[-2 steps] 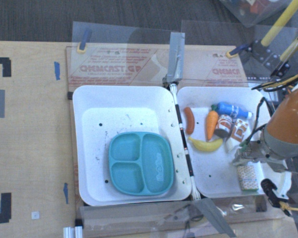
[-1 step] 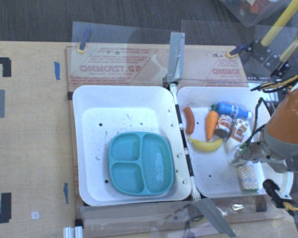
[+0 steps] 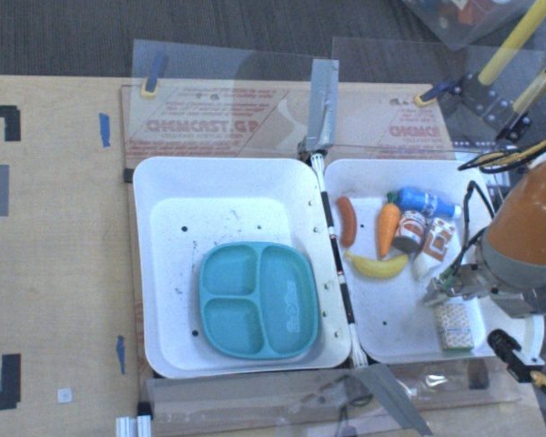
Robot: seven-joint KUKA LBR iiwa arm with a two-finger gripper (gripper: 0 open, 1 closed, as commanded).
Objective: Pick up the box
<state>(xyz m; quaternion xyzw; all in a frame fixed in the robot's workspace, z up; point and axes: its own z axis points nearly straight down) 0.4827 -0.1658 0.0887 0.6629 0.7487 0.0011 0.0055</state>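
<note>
Risk of a missed or glancing grasp: box (image 3: 455, 324) flat near right bin (image 3: 382, 340) front-right corner, just below gripper (image 3: 448, 287), opening impossible to tell, banana (image 3: 378, 265) and can (image 3: 409, 230) near enough to get nudged.

From my remote seat, the arm (image 3: 528, 244) enters at three o'clock: a rounded orange band sits above a smooth grey wrist section. Thin black cables loop off it toward twelve o'clock, running beside a yellow-tinted lead. At nine o'clock from the wrist, the gripper (image 3: 444, 288) looks like pale metal with small green and dark details. Finer markings are too blurred to read.
</note>
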